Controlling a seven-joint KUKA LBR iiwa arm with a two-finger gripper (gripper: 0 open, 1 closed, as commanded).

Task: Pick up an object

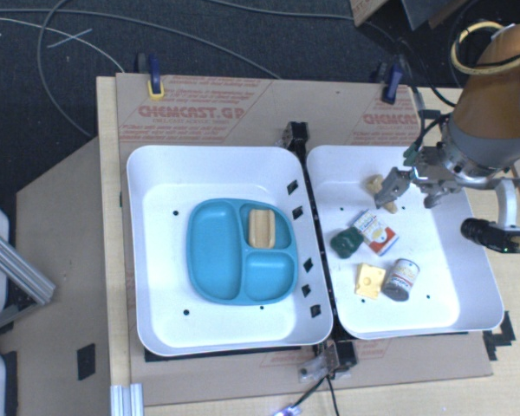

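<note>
Looking down from above, I see my pincer [411,190] spread wide over the back of the right white bin [468,271], holding nothing. Below it lie a small red and white box [375,232], a dark green lump [344,243], a yellow block [370,280] and a little tin can [401,279]. The left white bin [156,232] holds a blue tray [217,254].

so the gripper [412,191] hangs open over the right bin [468,306], just above a little carton [374,232], green thing [345,243], yellow block [370,280] and can [401,279], while a blue tray [234,263] sits in the left bin [160,319].
</note>
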